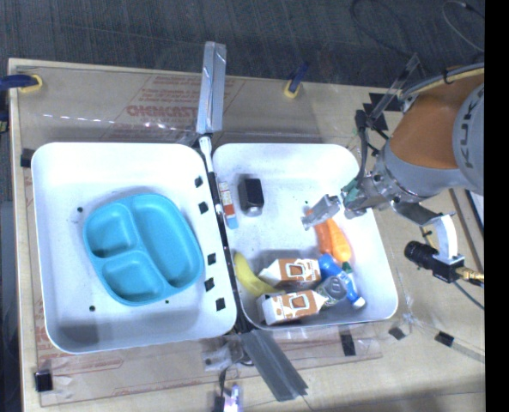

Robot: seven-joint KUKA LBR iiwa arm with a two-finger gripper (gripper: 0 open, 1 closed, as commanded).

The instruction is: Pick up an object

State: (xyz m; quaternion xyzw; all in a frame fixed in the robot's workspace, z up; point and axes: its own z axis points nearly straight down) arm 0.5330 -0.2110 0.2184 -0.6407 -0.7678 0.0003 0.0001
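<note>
- Two shallow bins, the left bin [57,316] and the right bin [288,157] — both plain glossy white.
- A sectioned plastic tray [140,247] in bright turquoise blue, all one shade.
- A small boxy block [251,193], matte black.
- A carrot-shaped toy [336,239], orange.
- A curved banana [250,277], yellow.
- Two little cartons [293,288], white with brown-orange printed panels.
- A bottle [340,283] with blue on its cap and label.
- The arm's casing [434,131] — orange band, grey below.
- The bench top [426,316] is pale tan wood, with faint red lettering at the far edge.
- Blue clamps [14,82] at the bench's corner.
</note>
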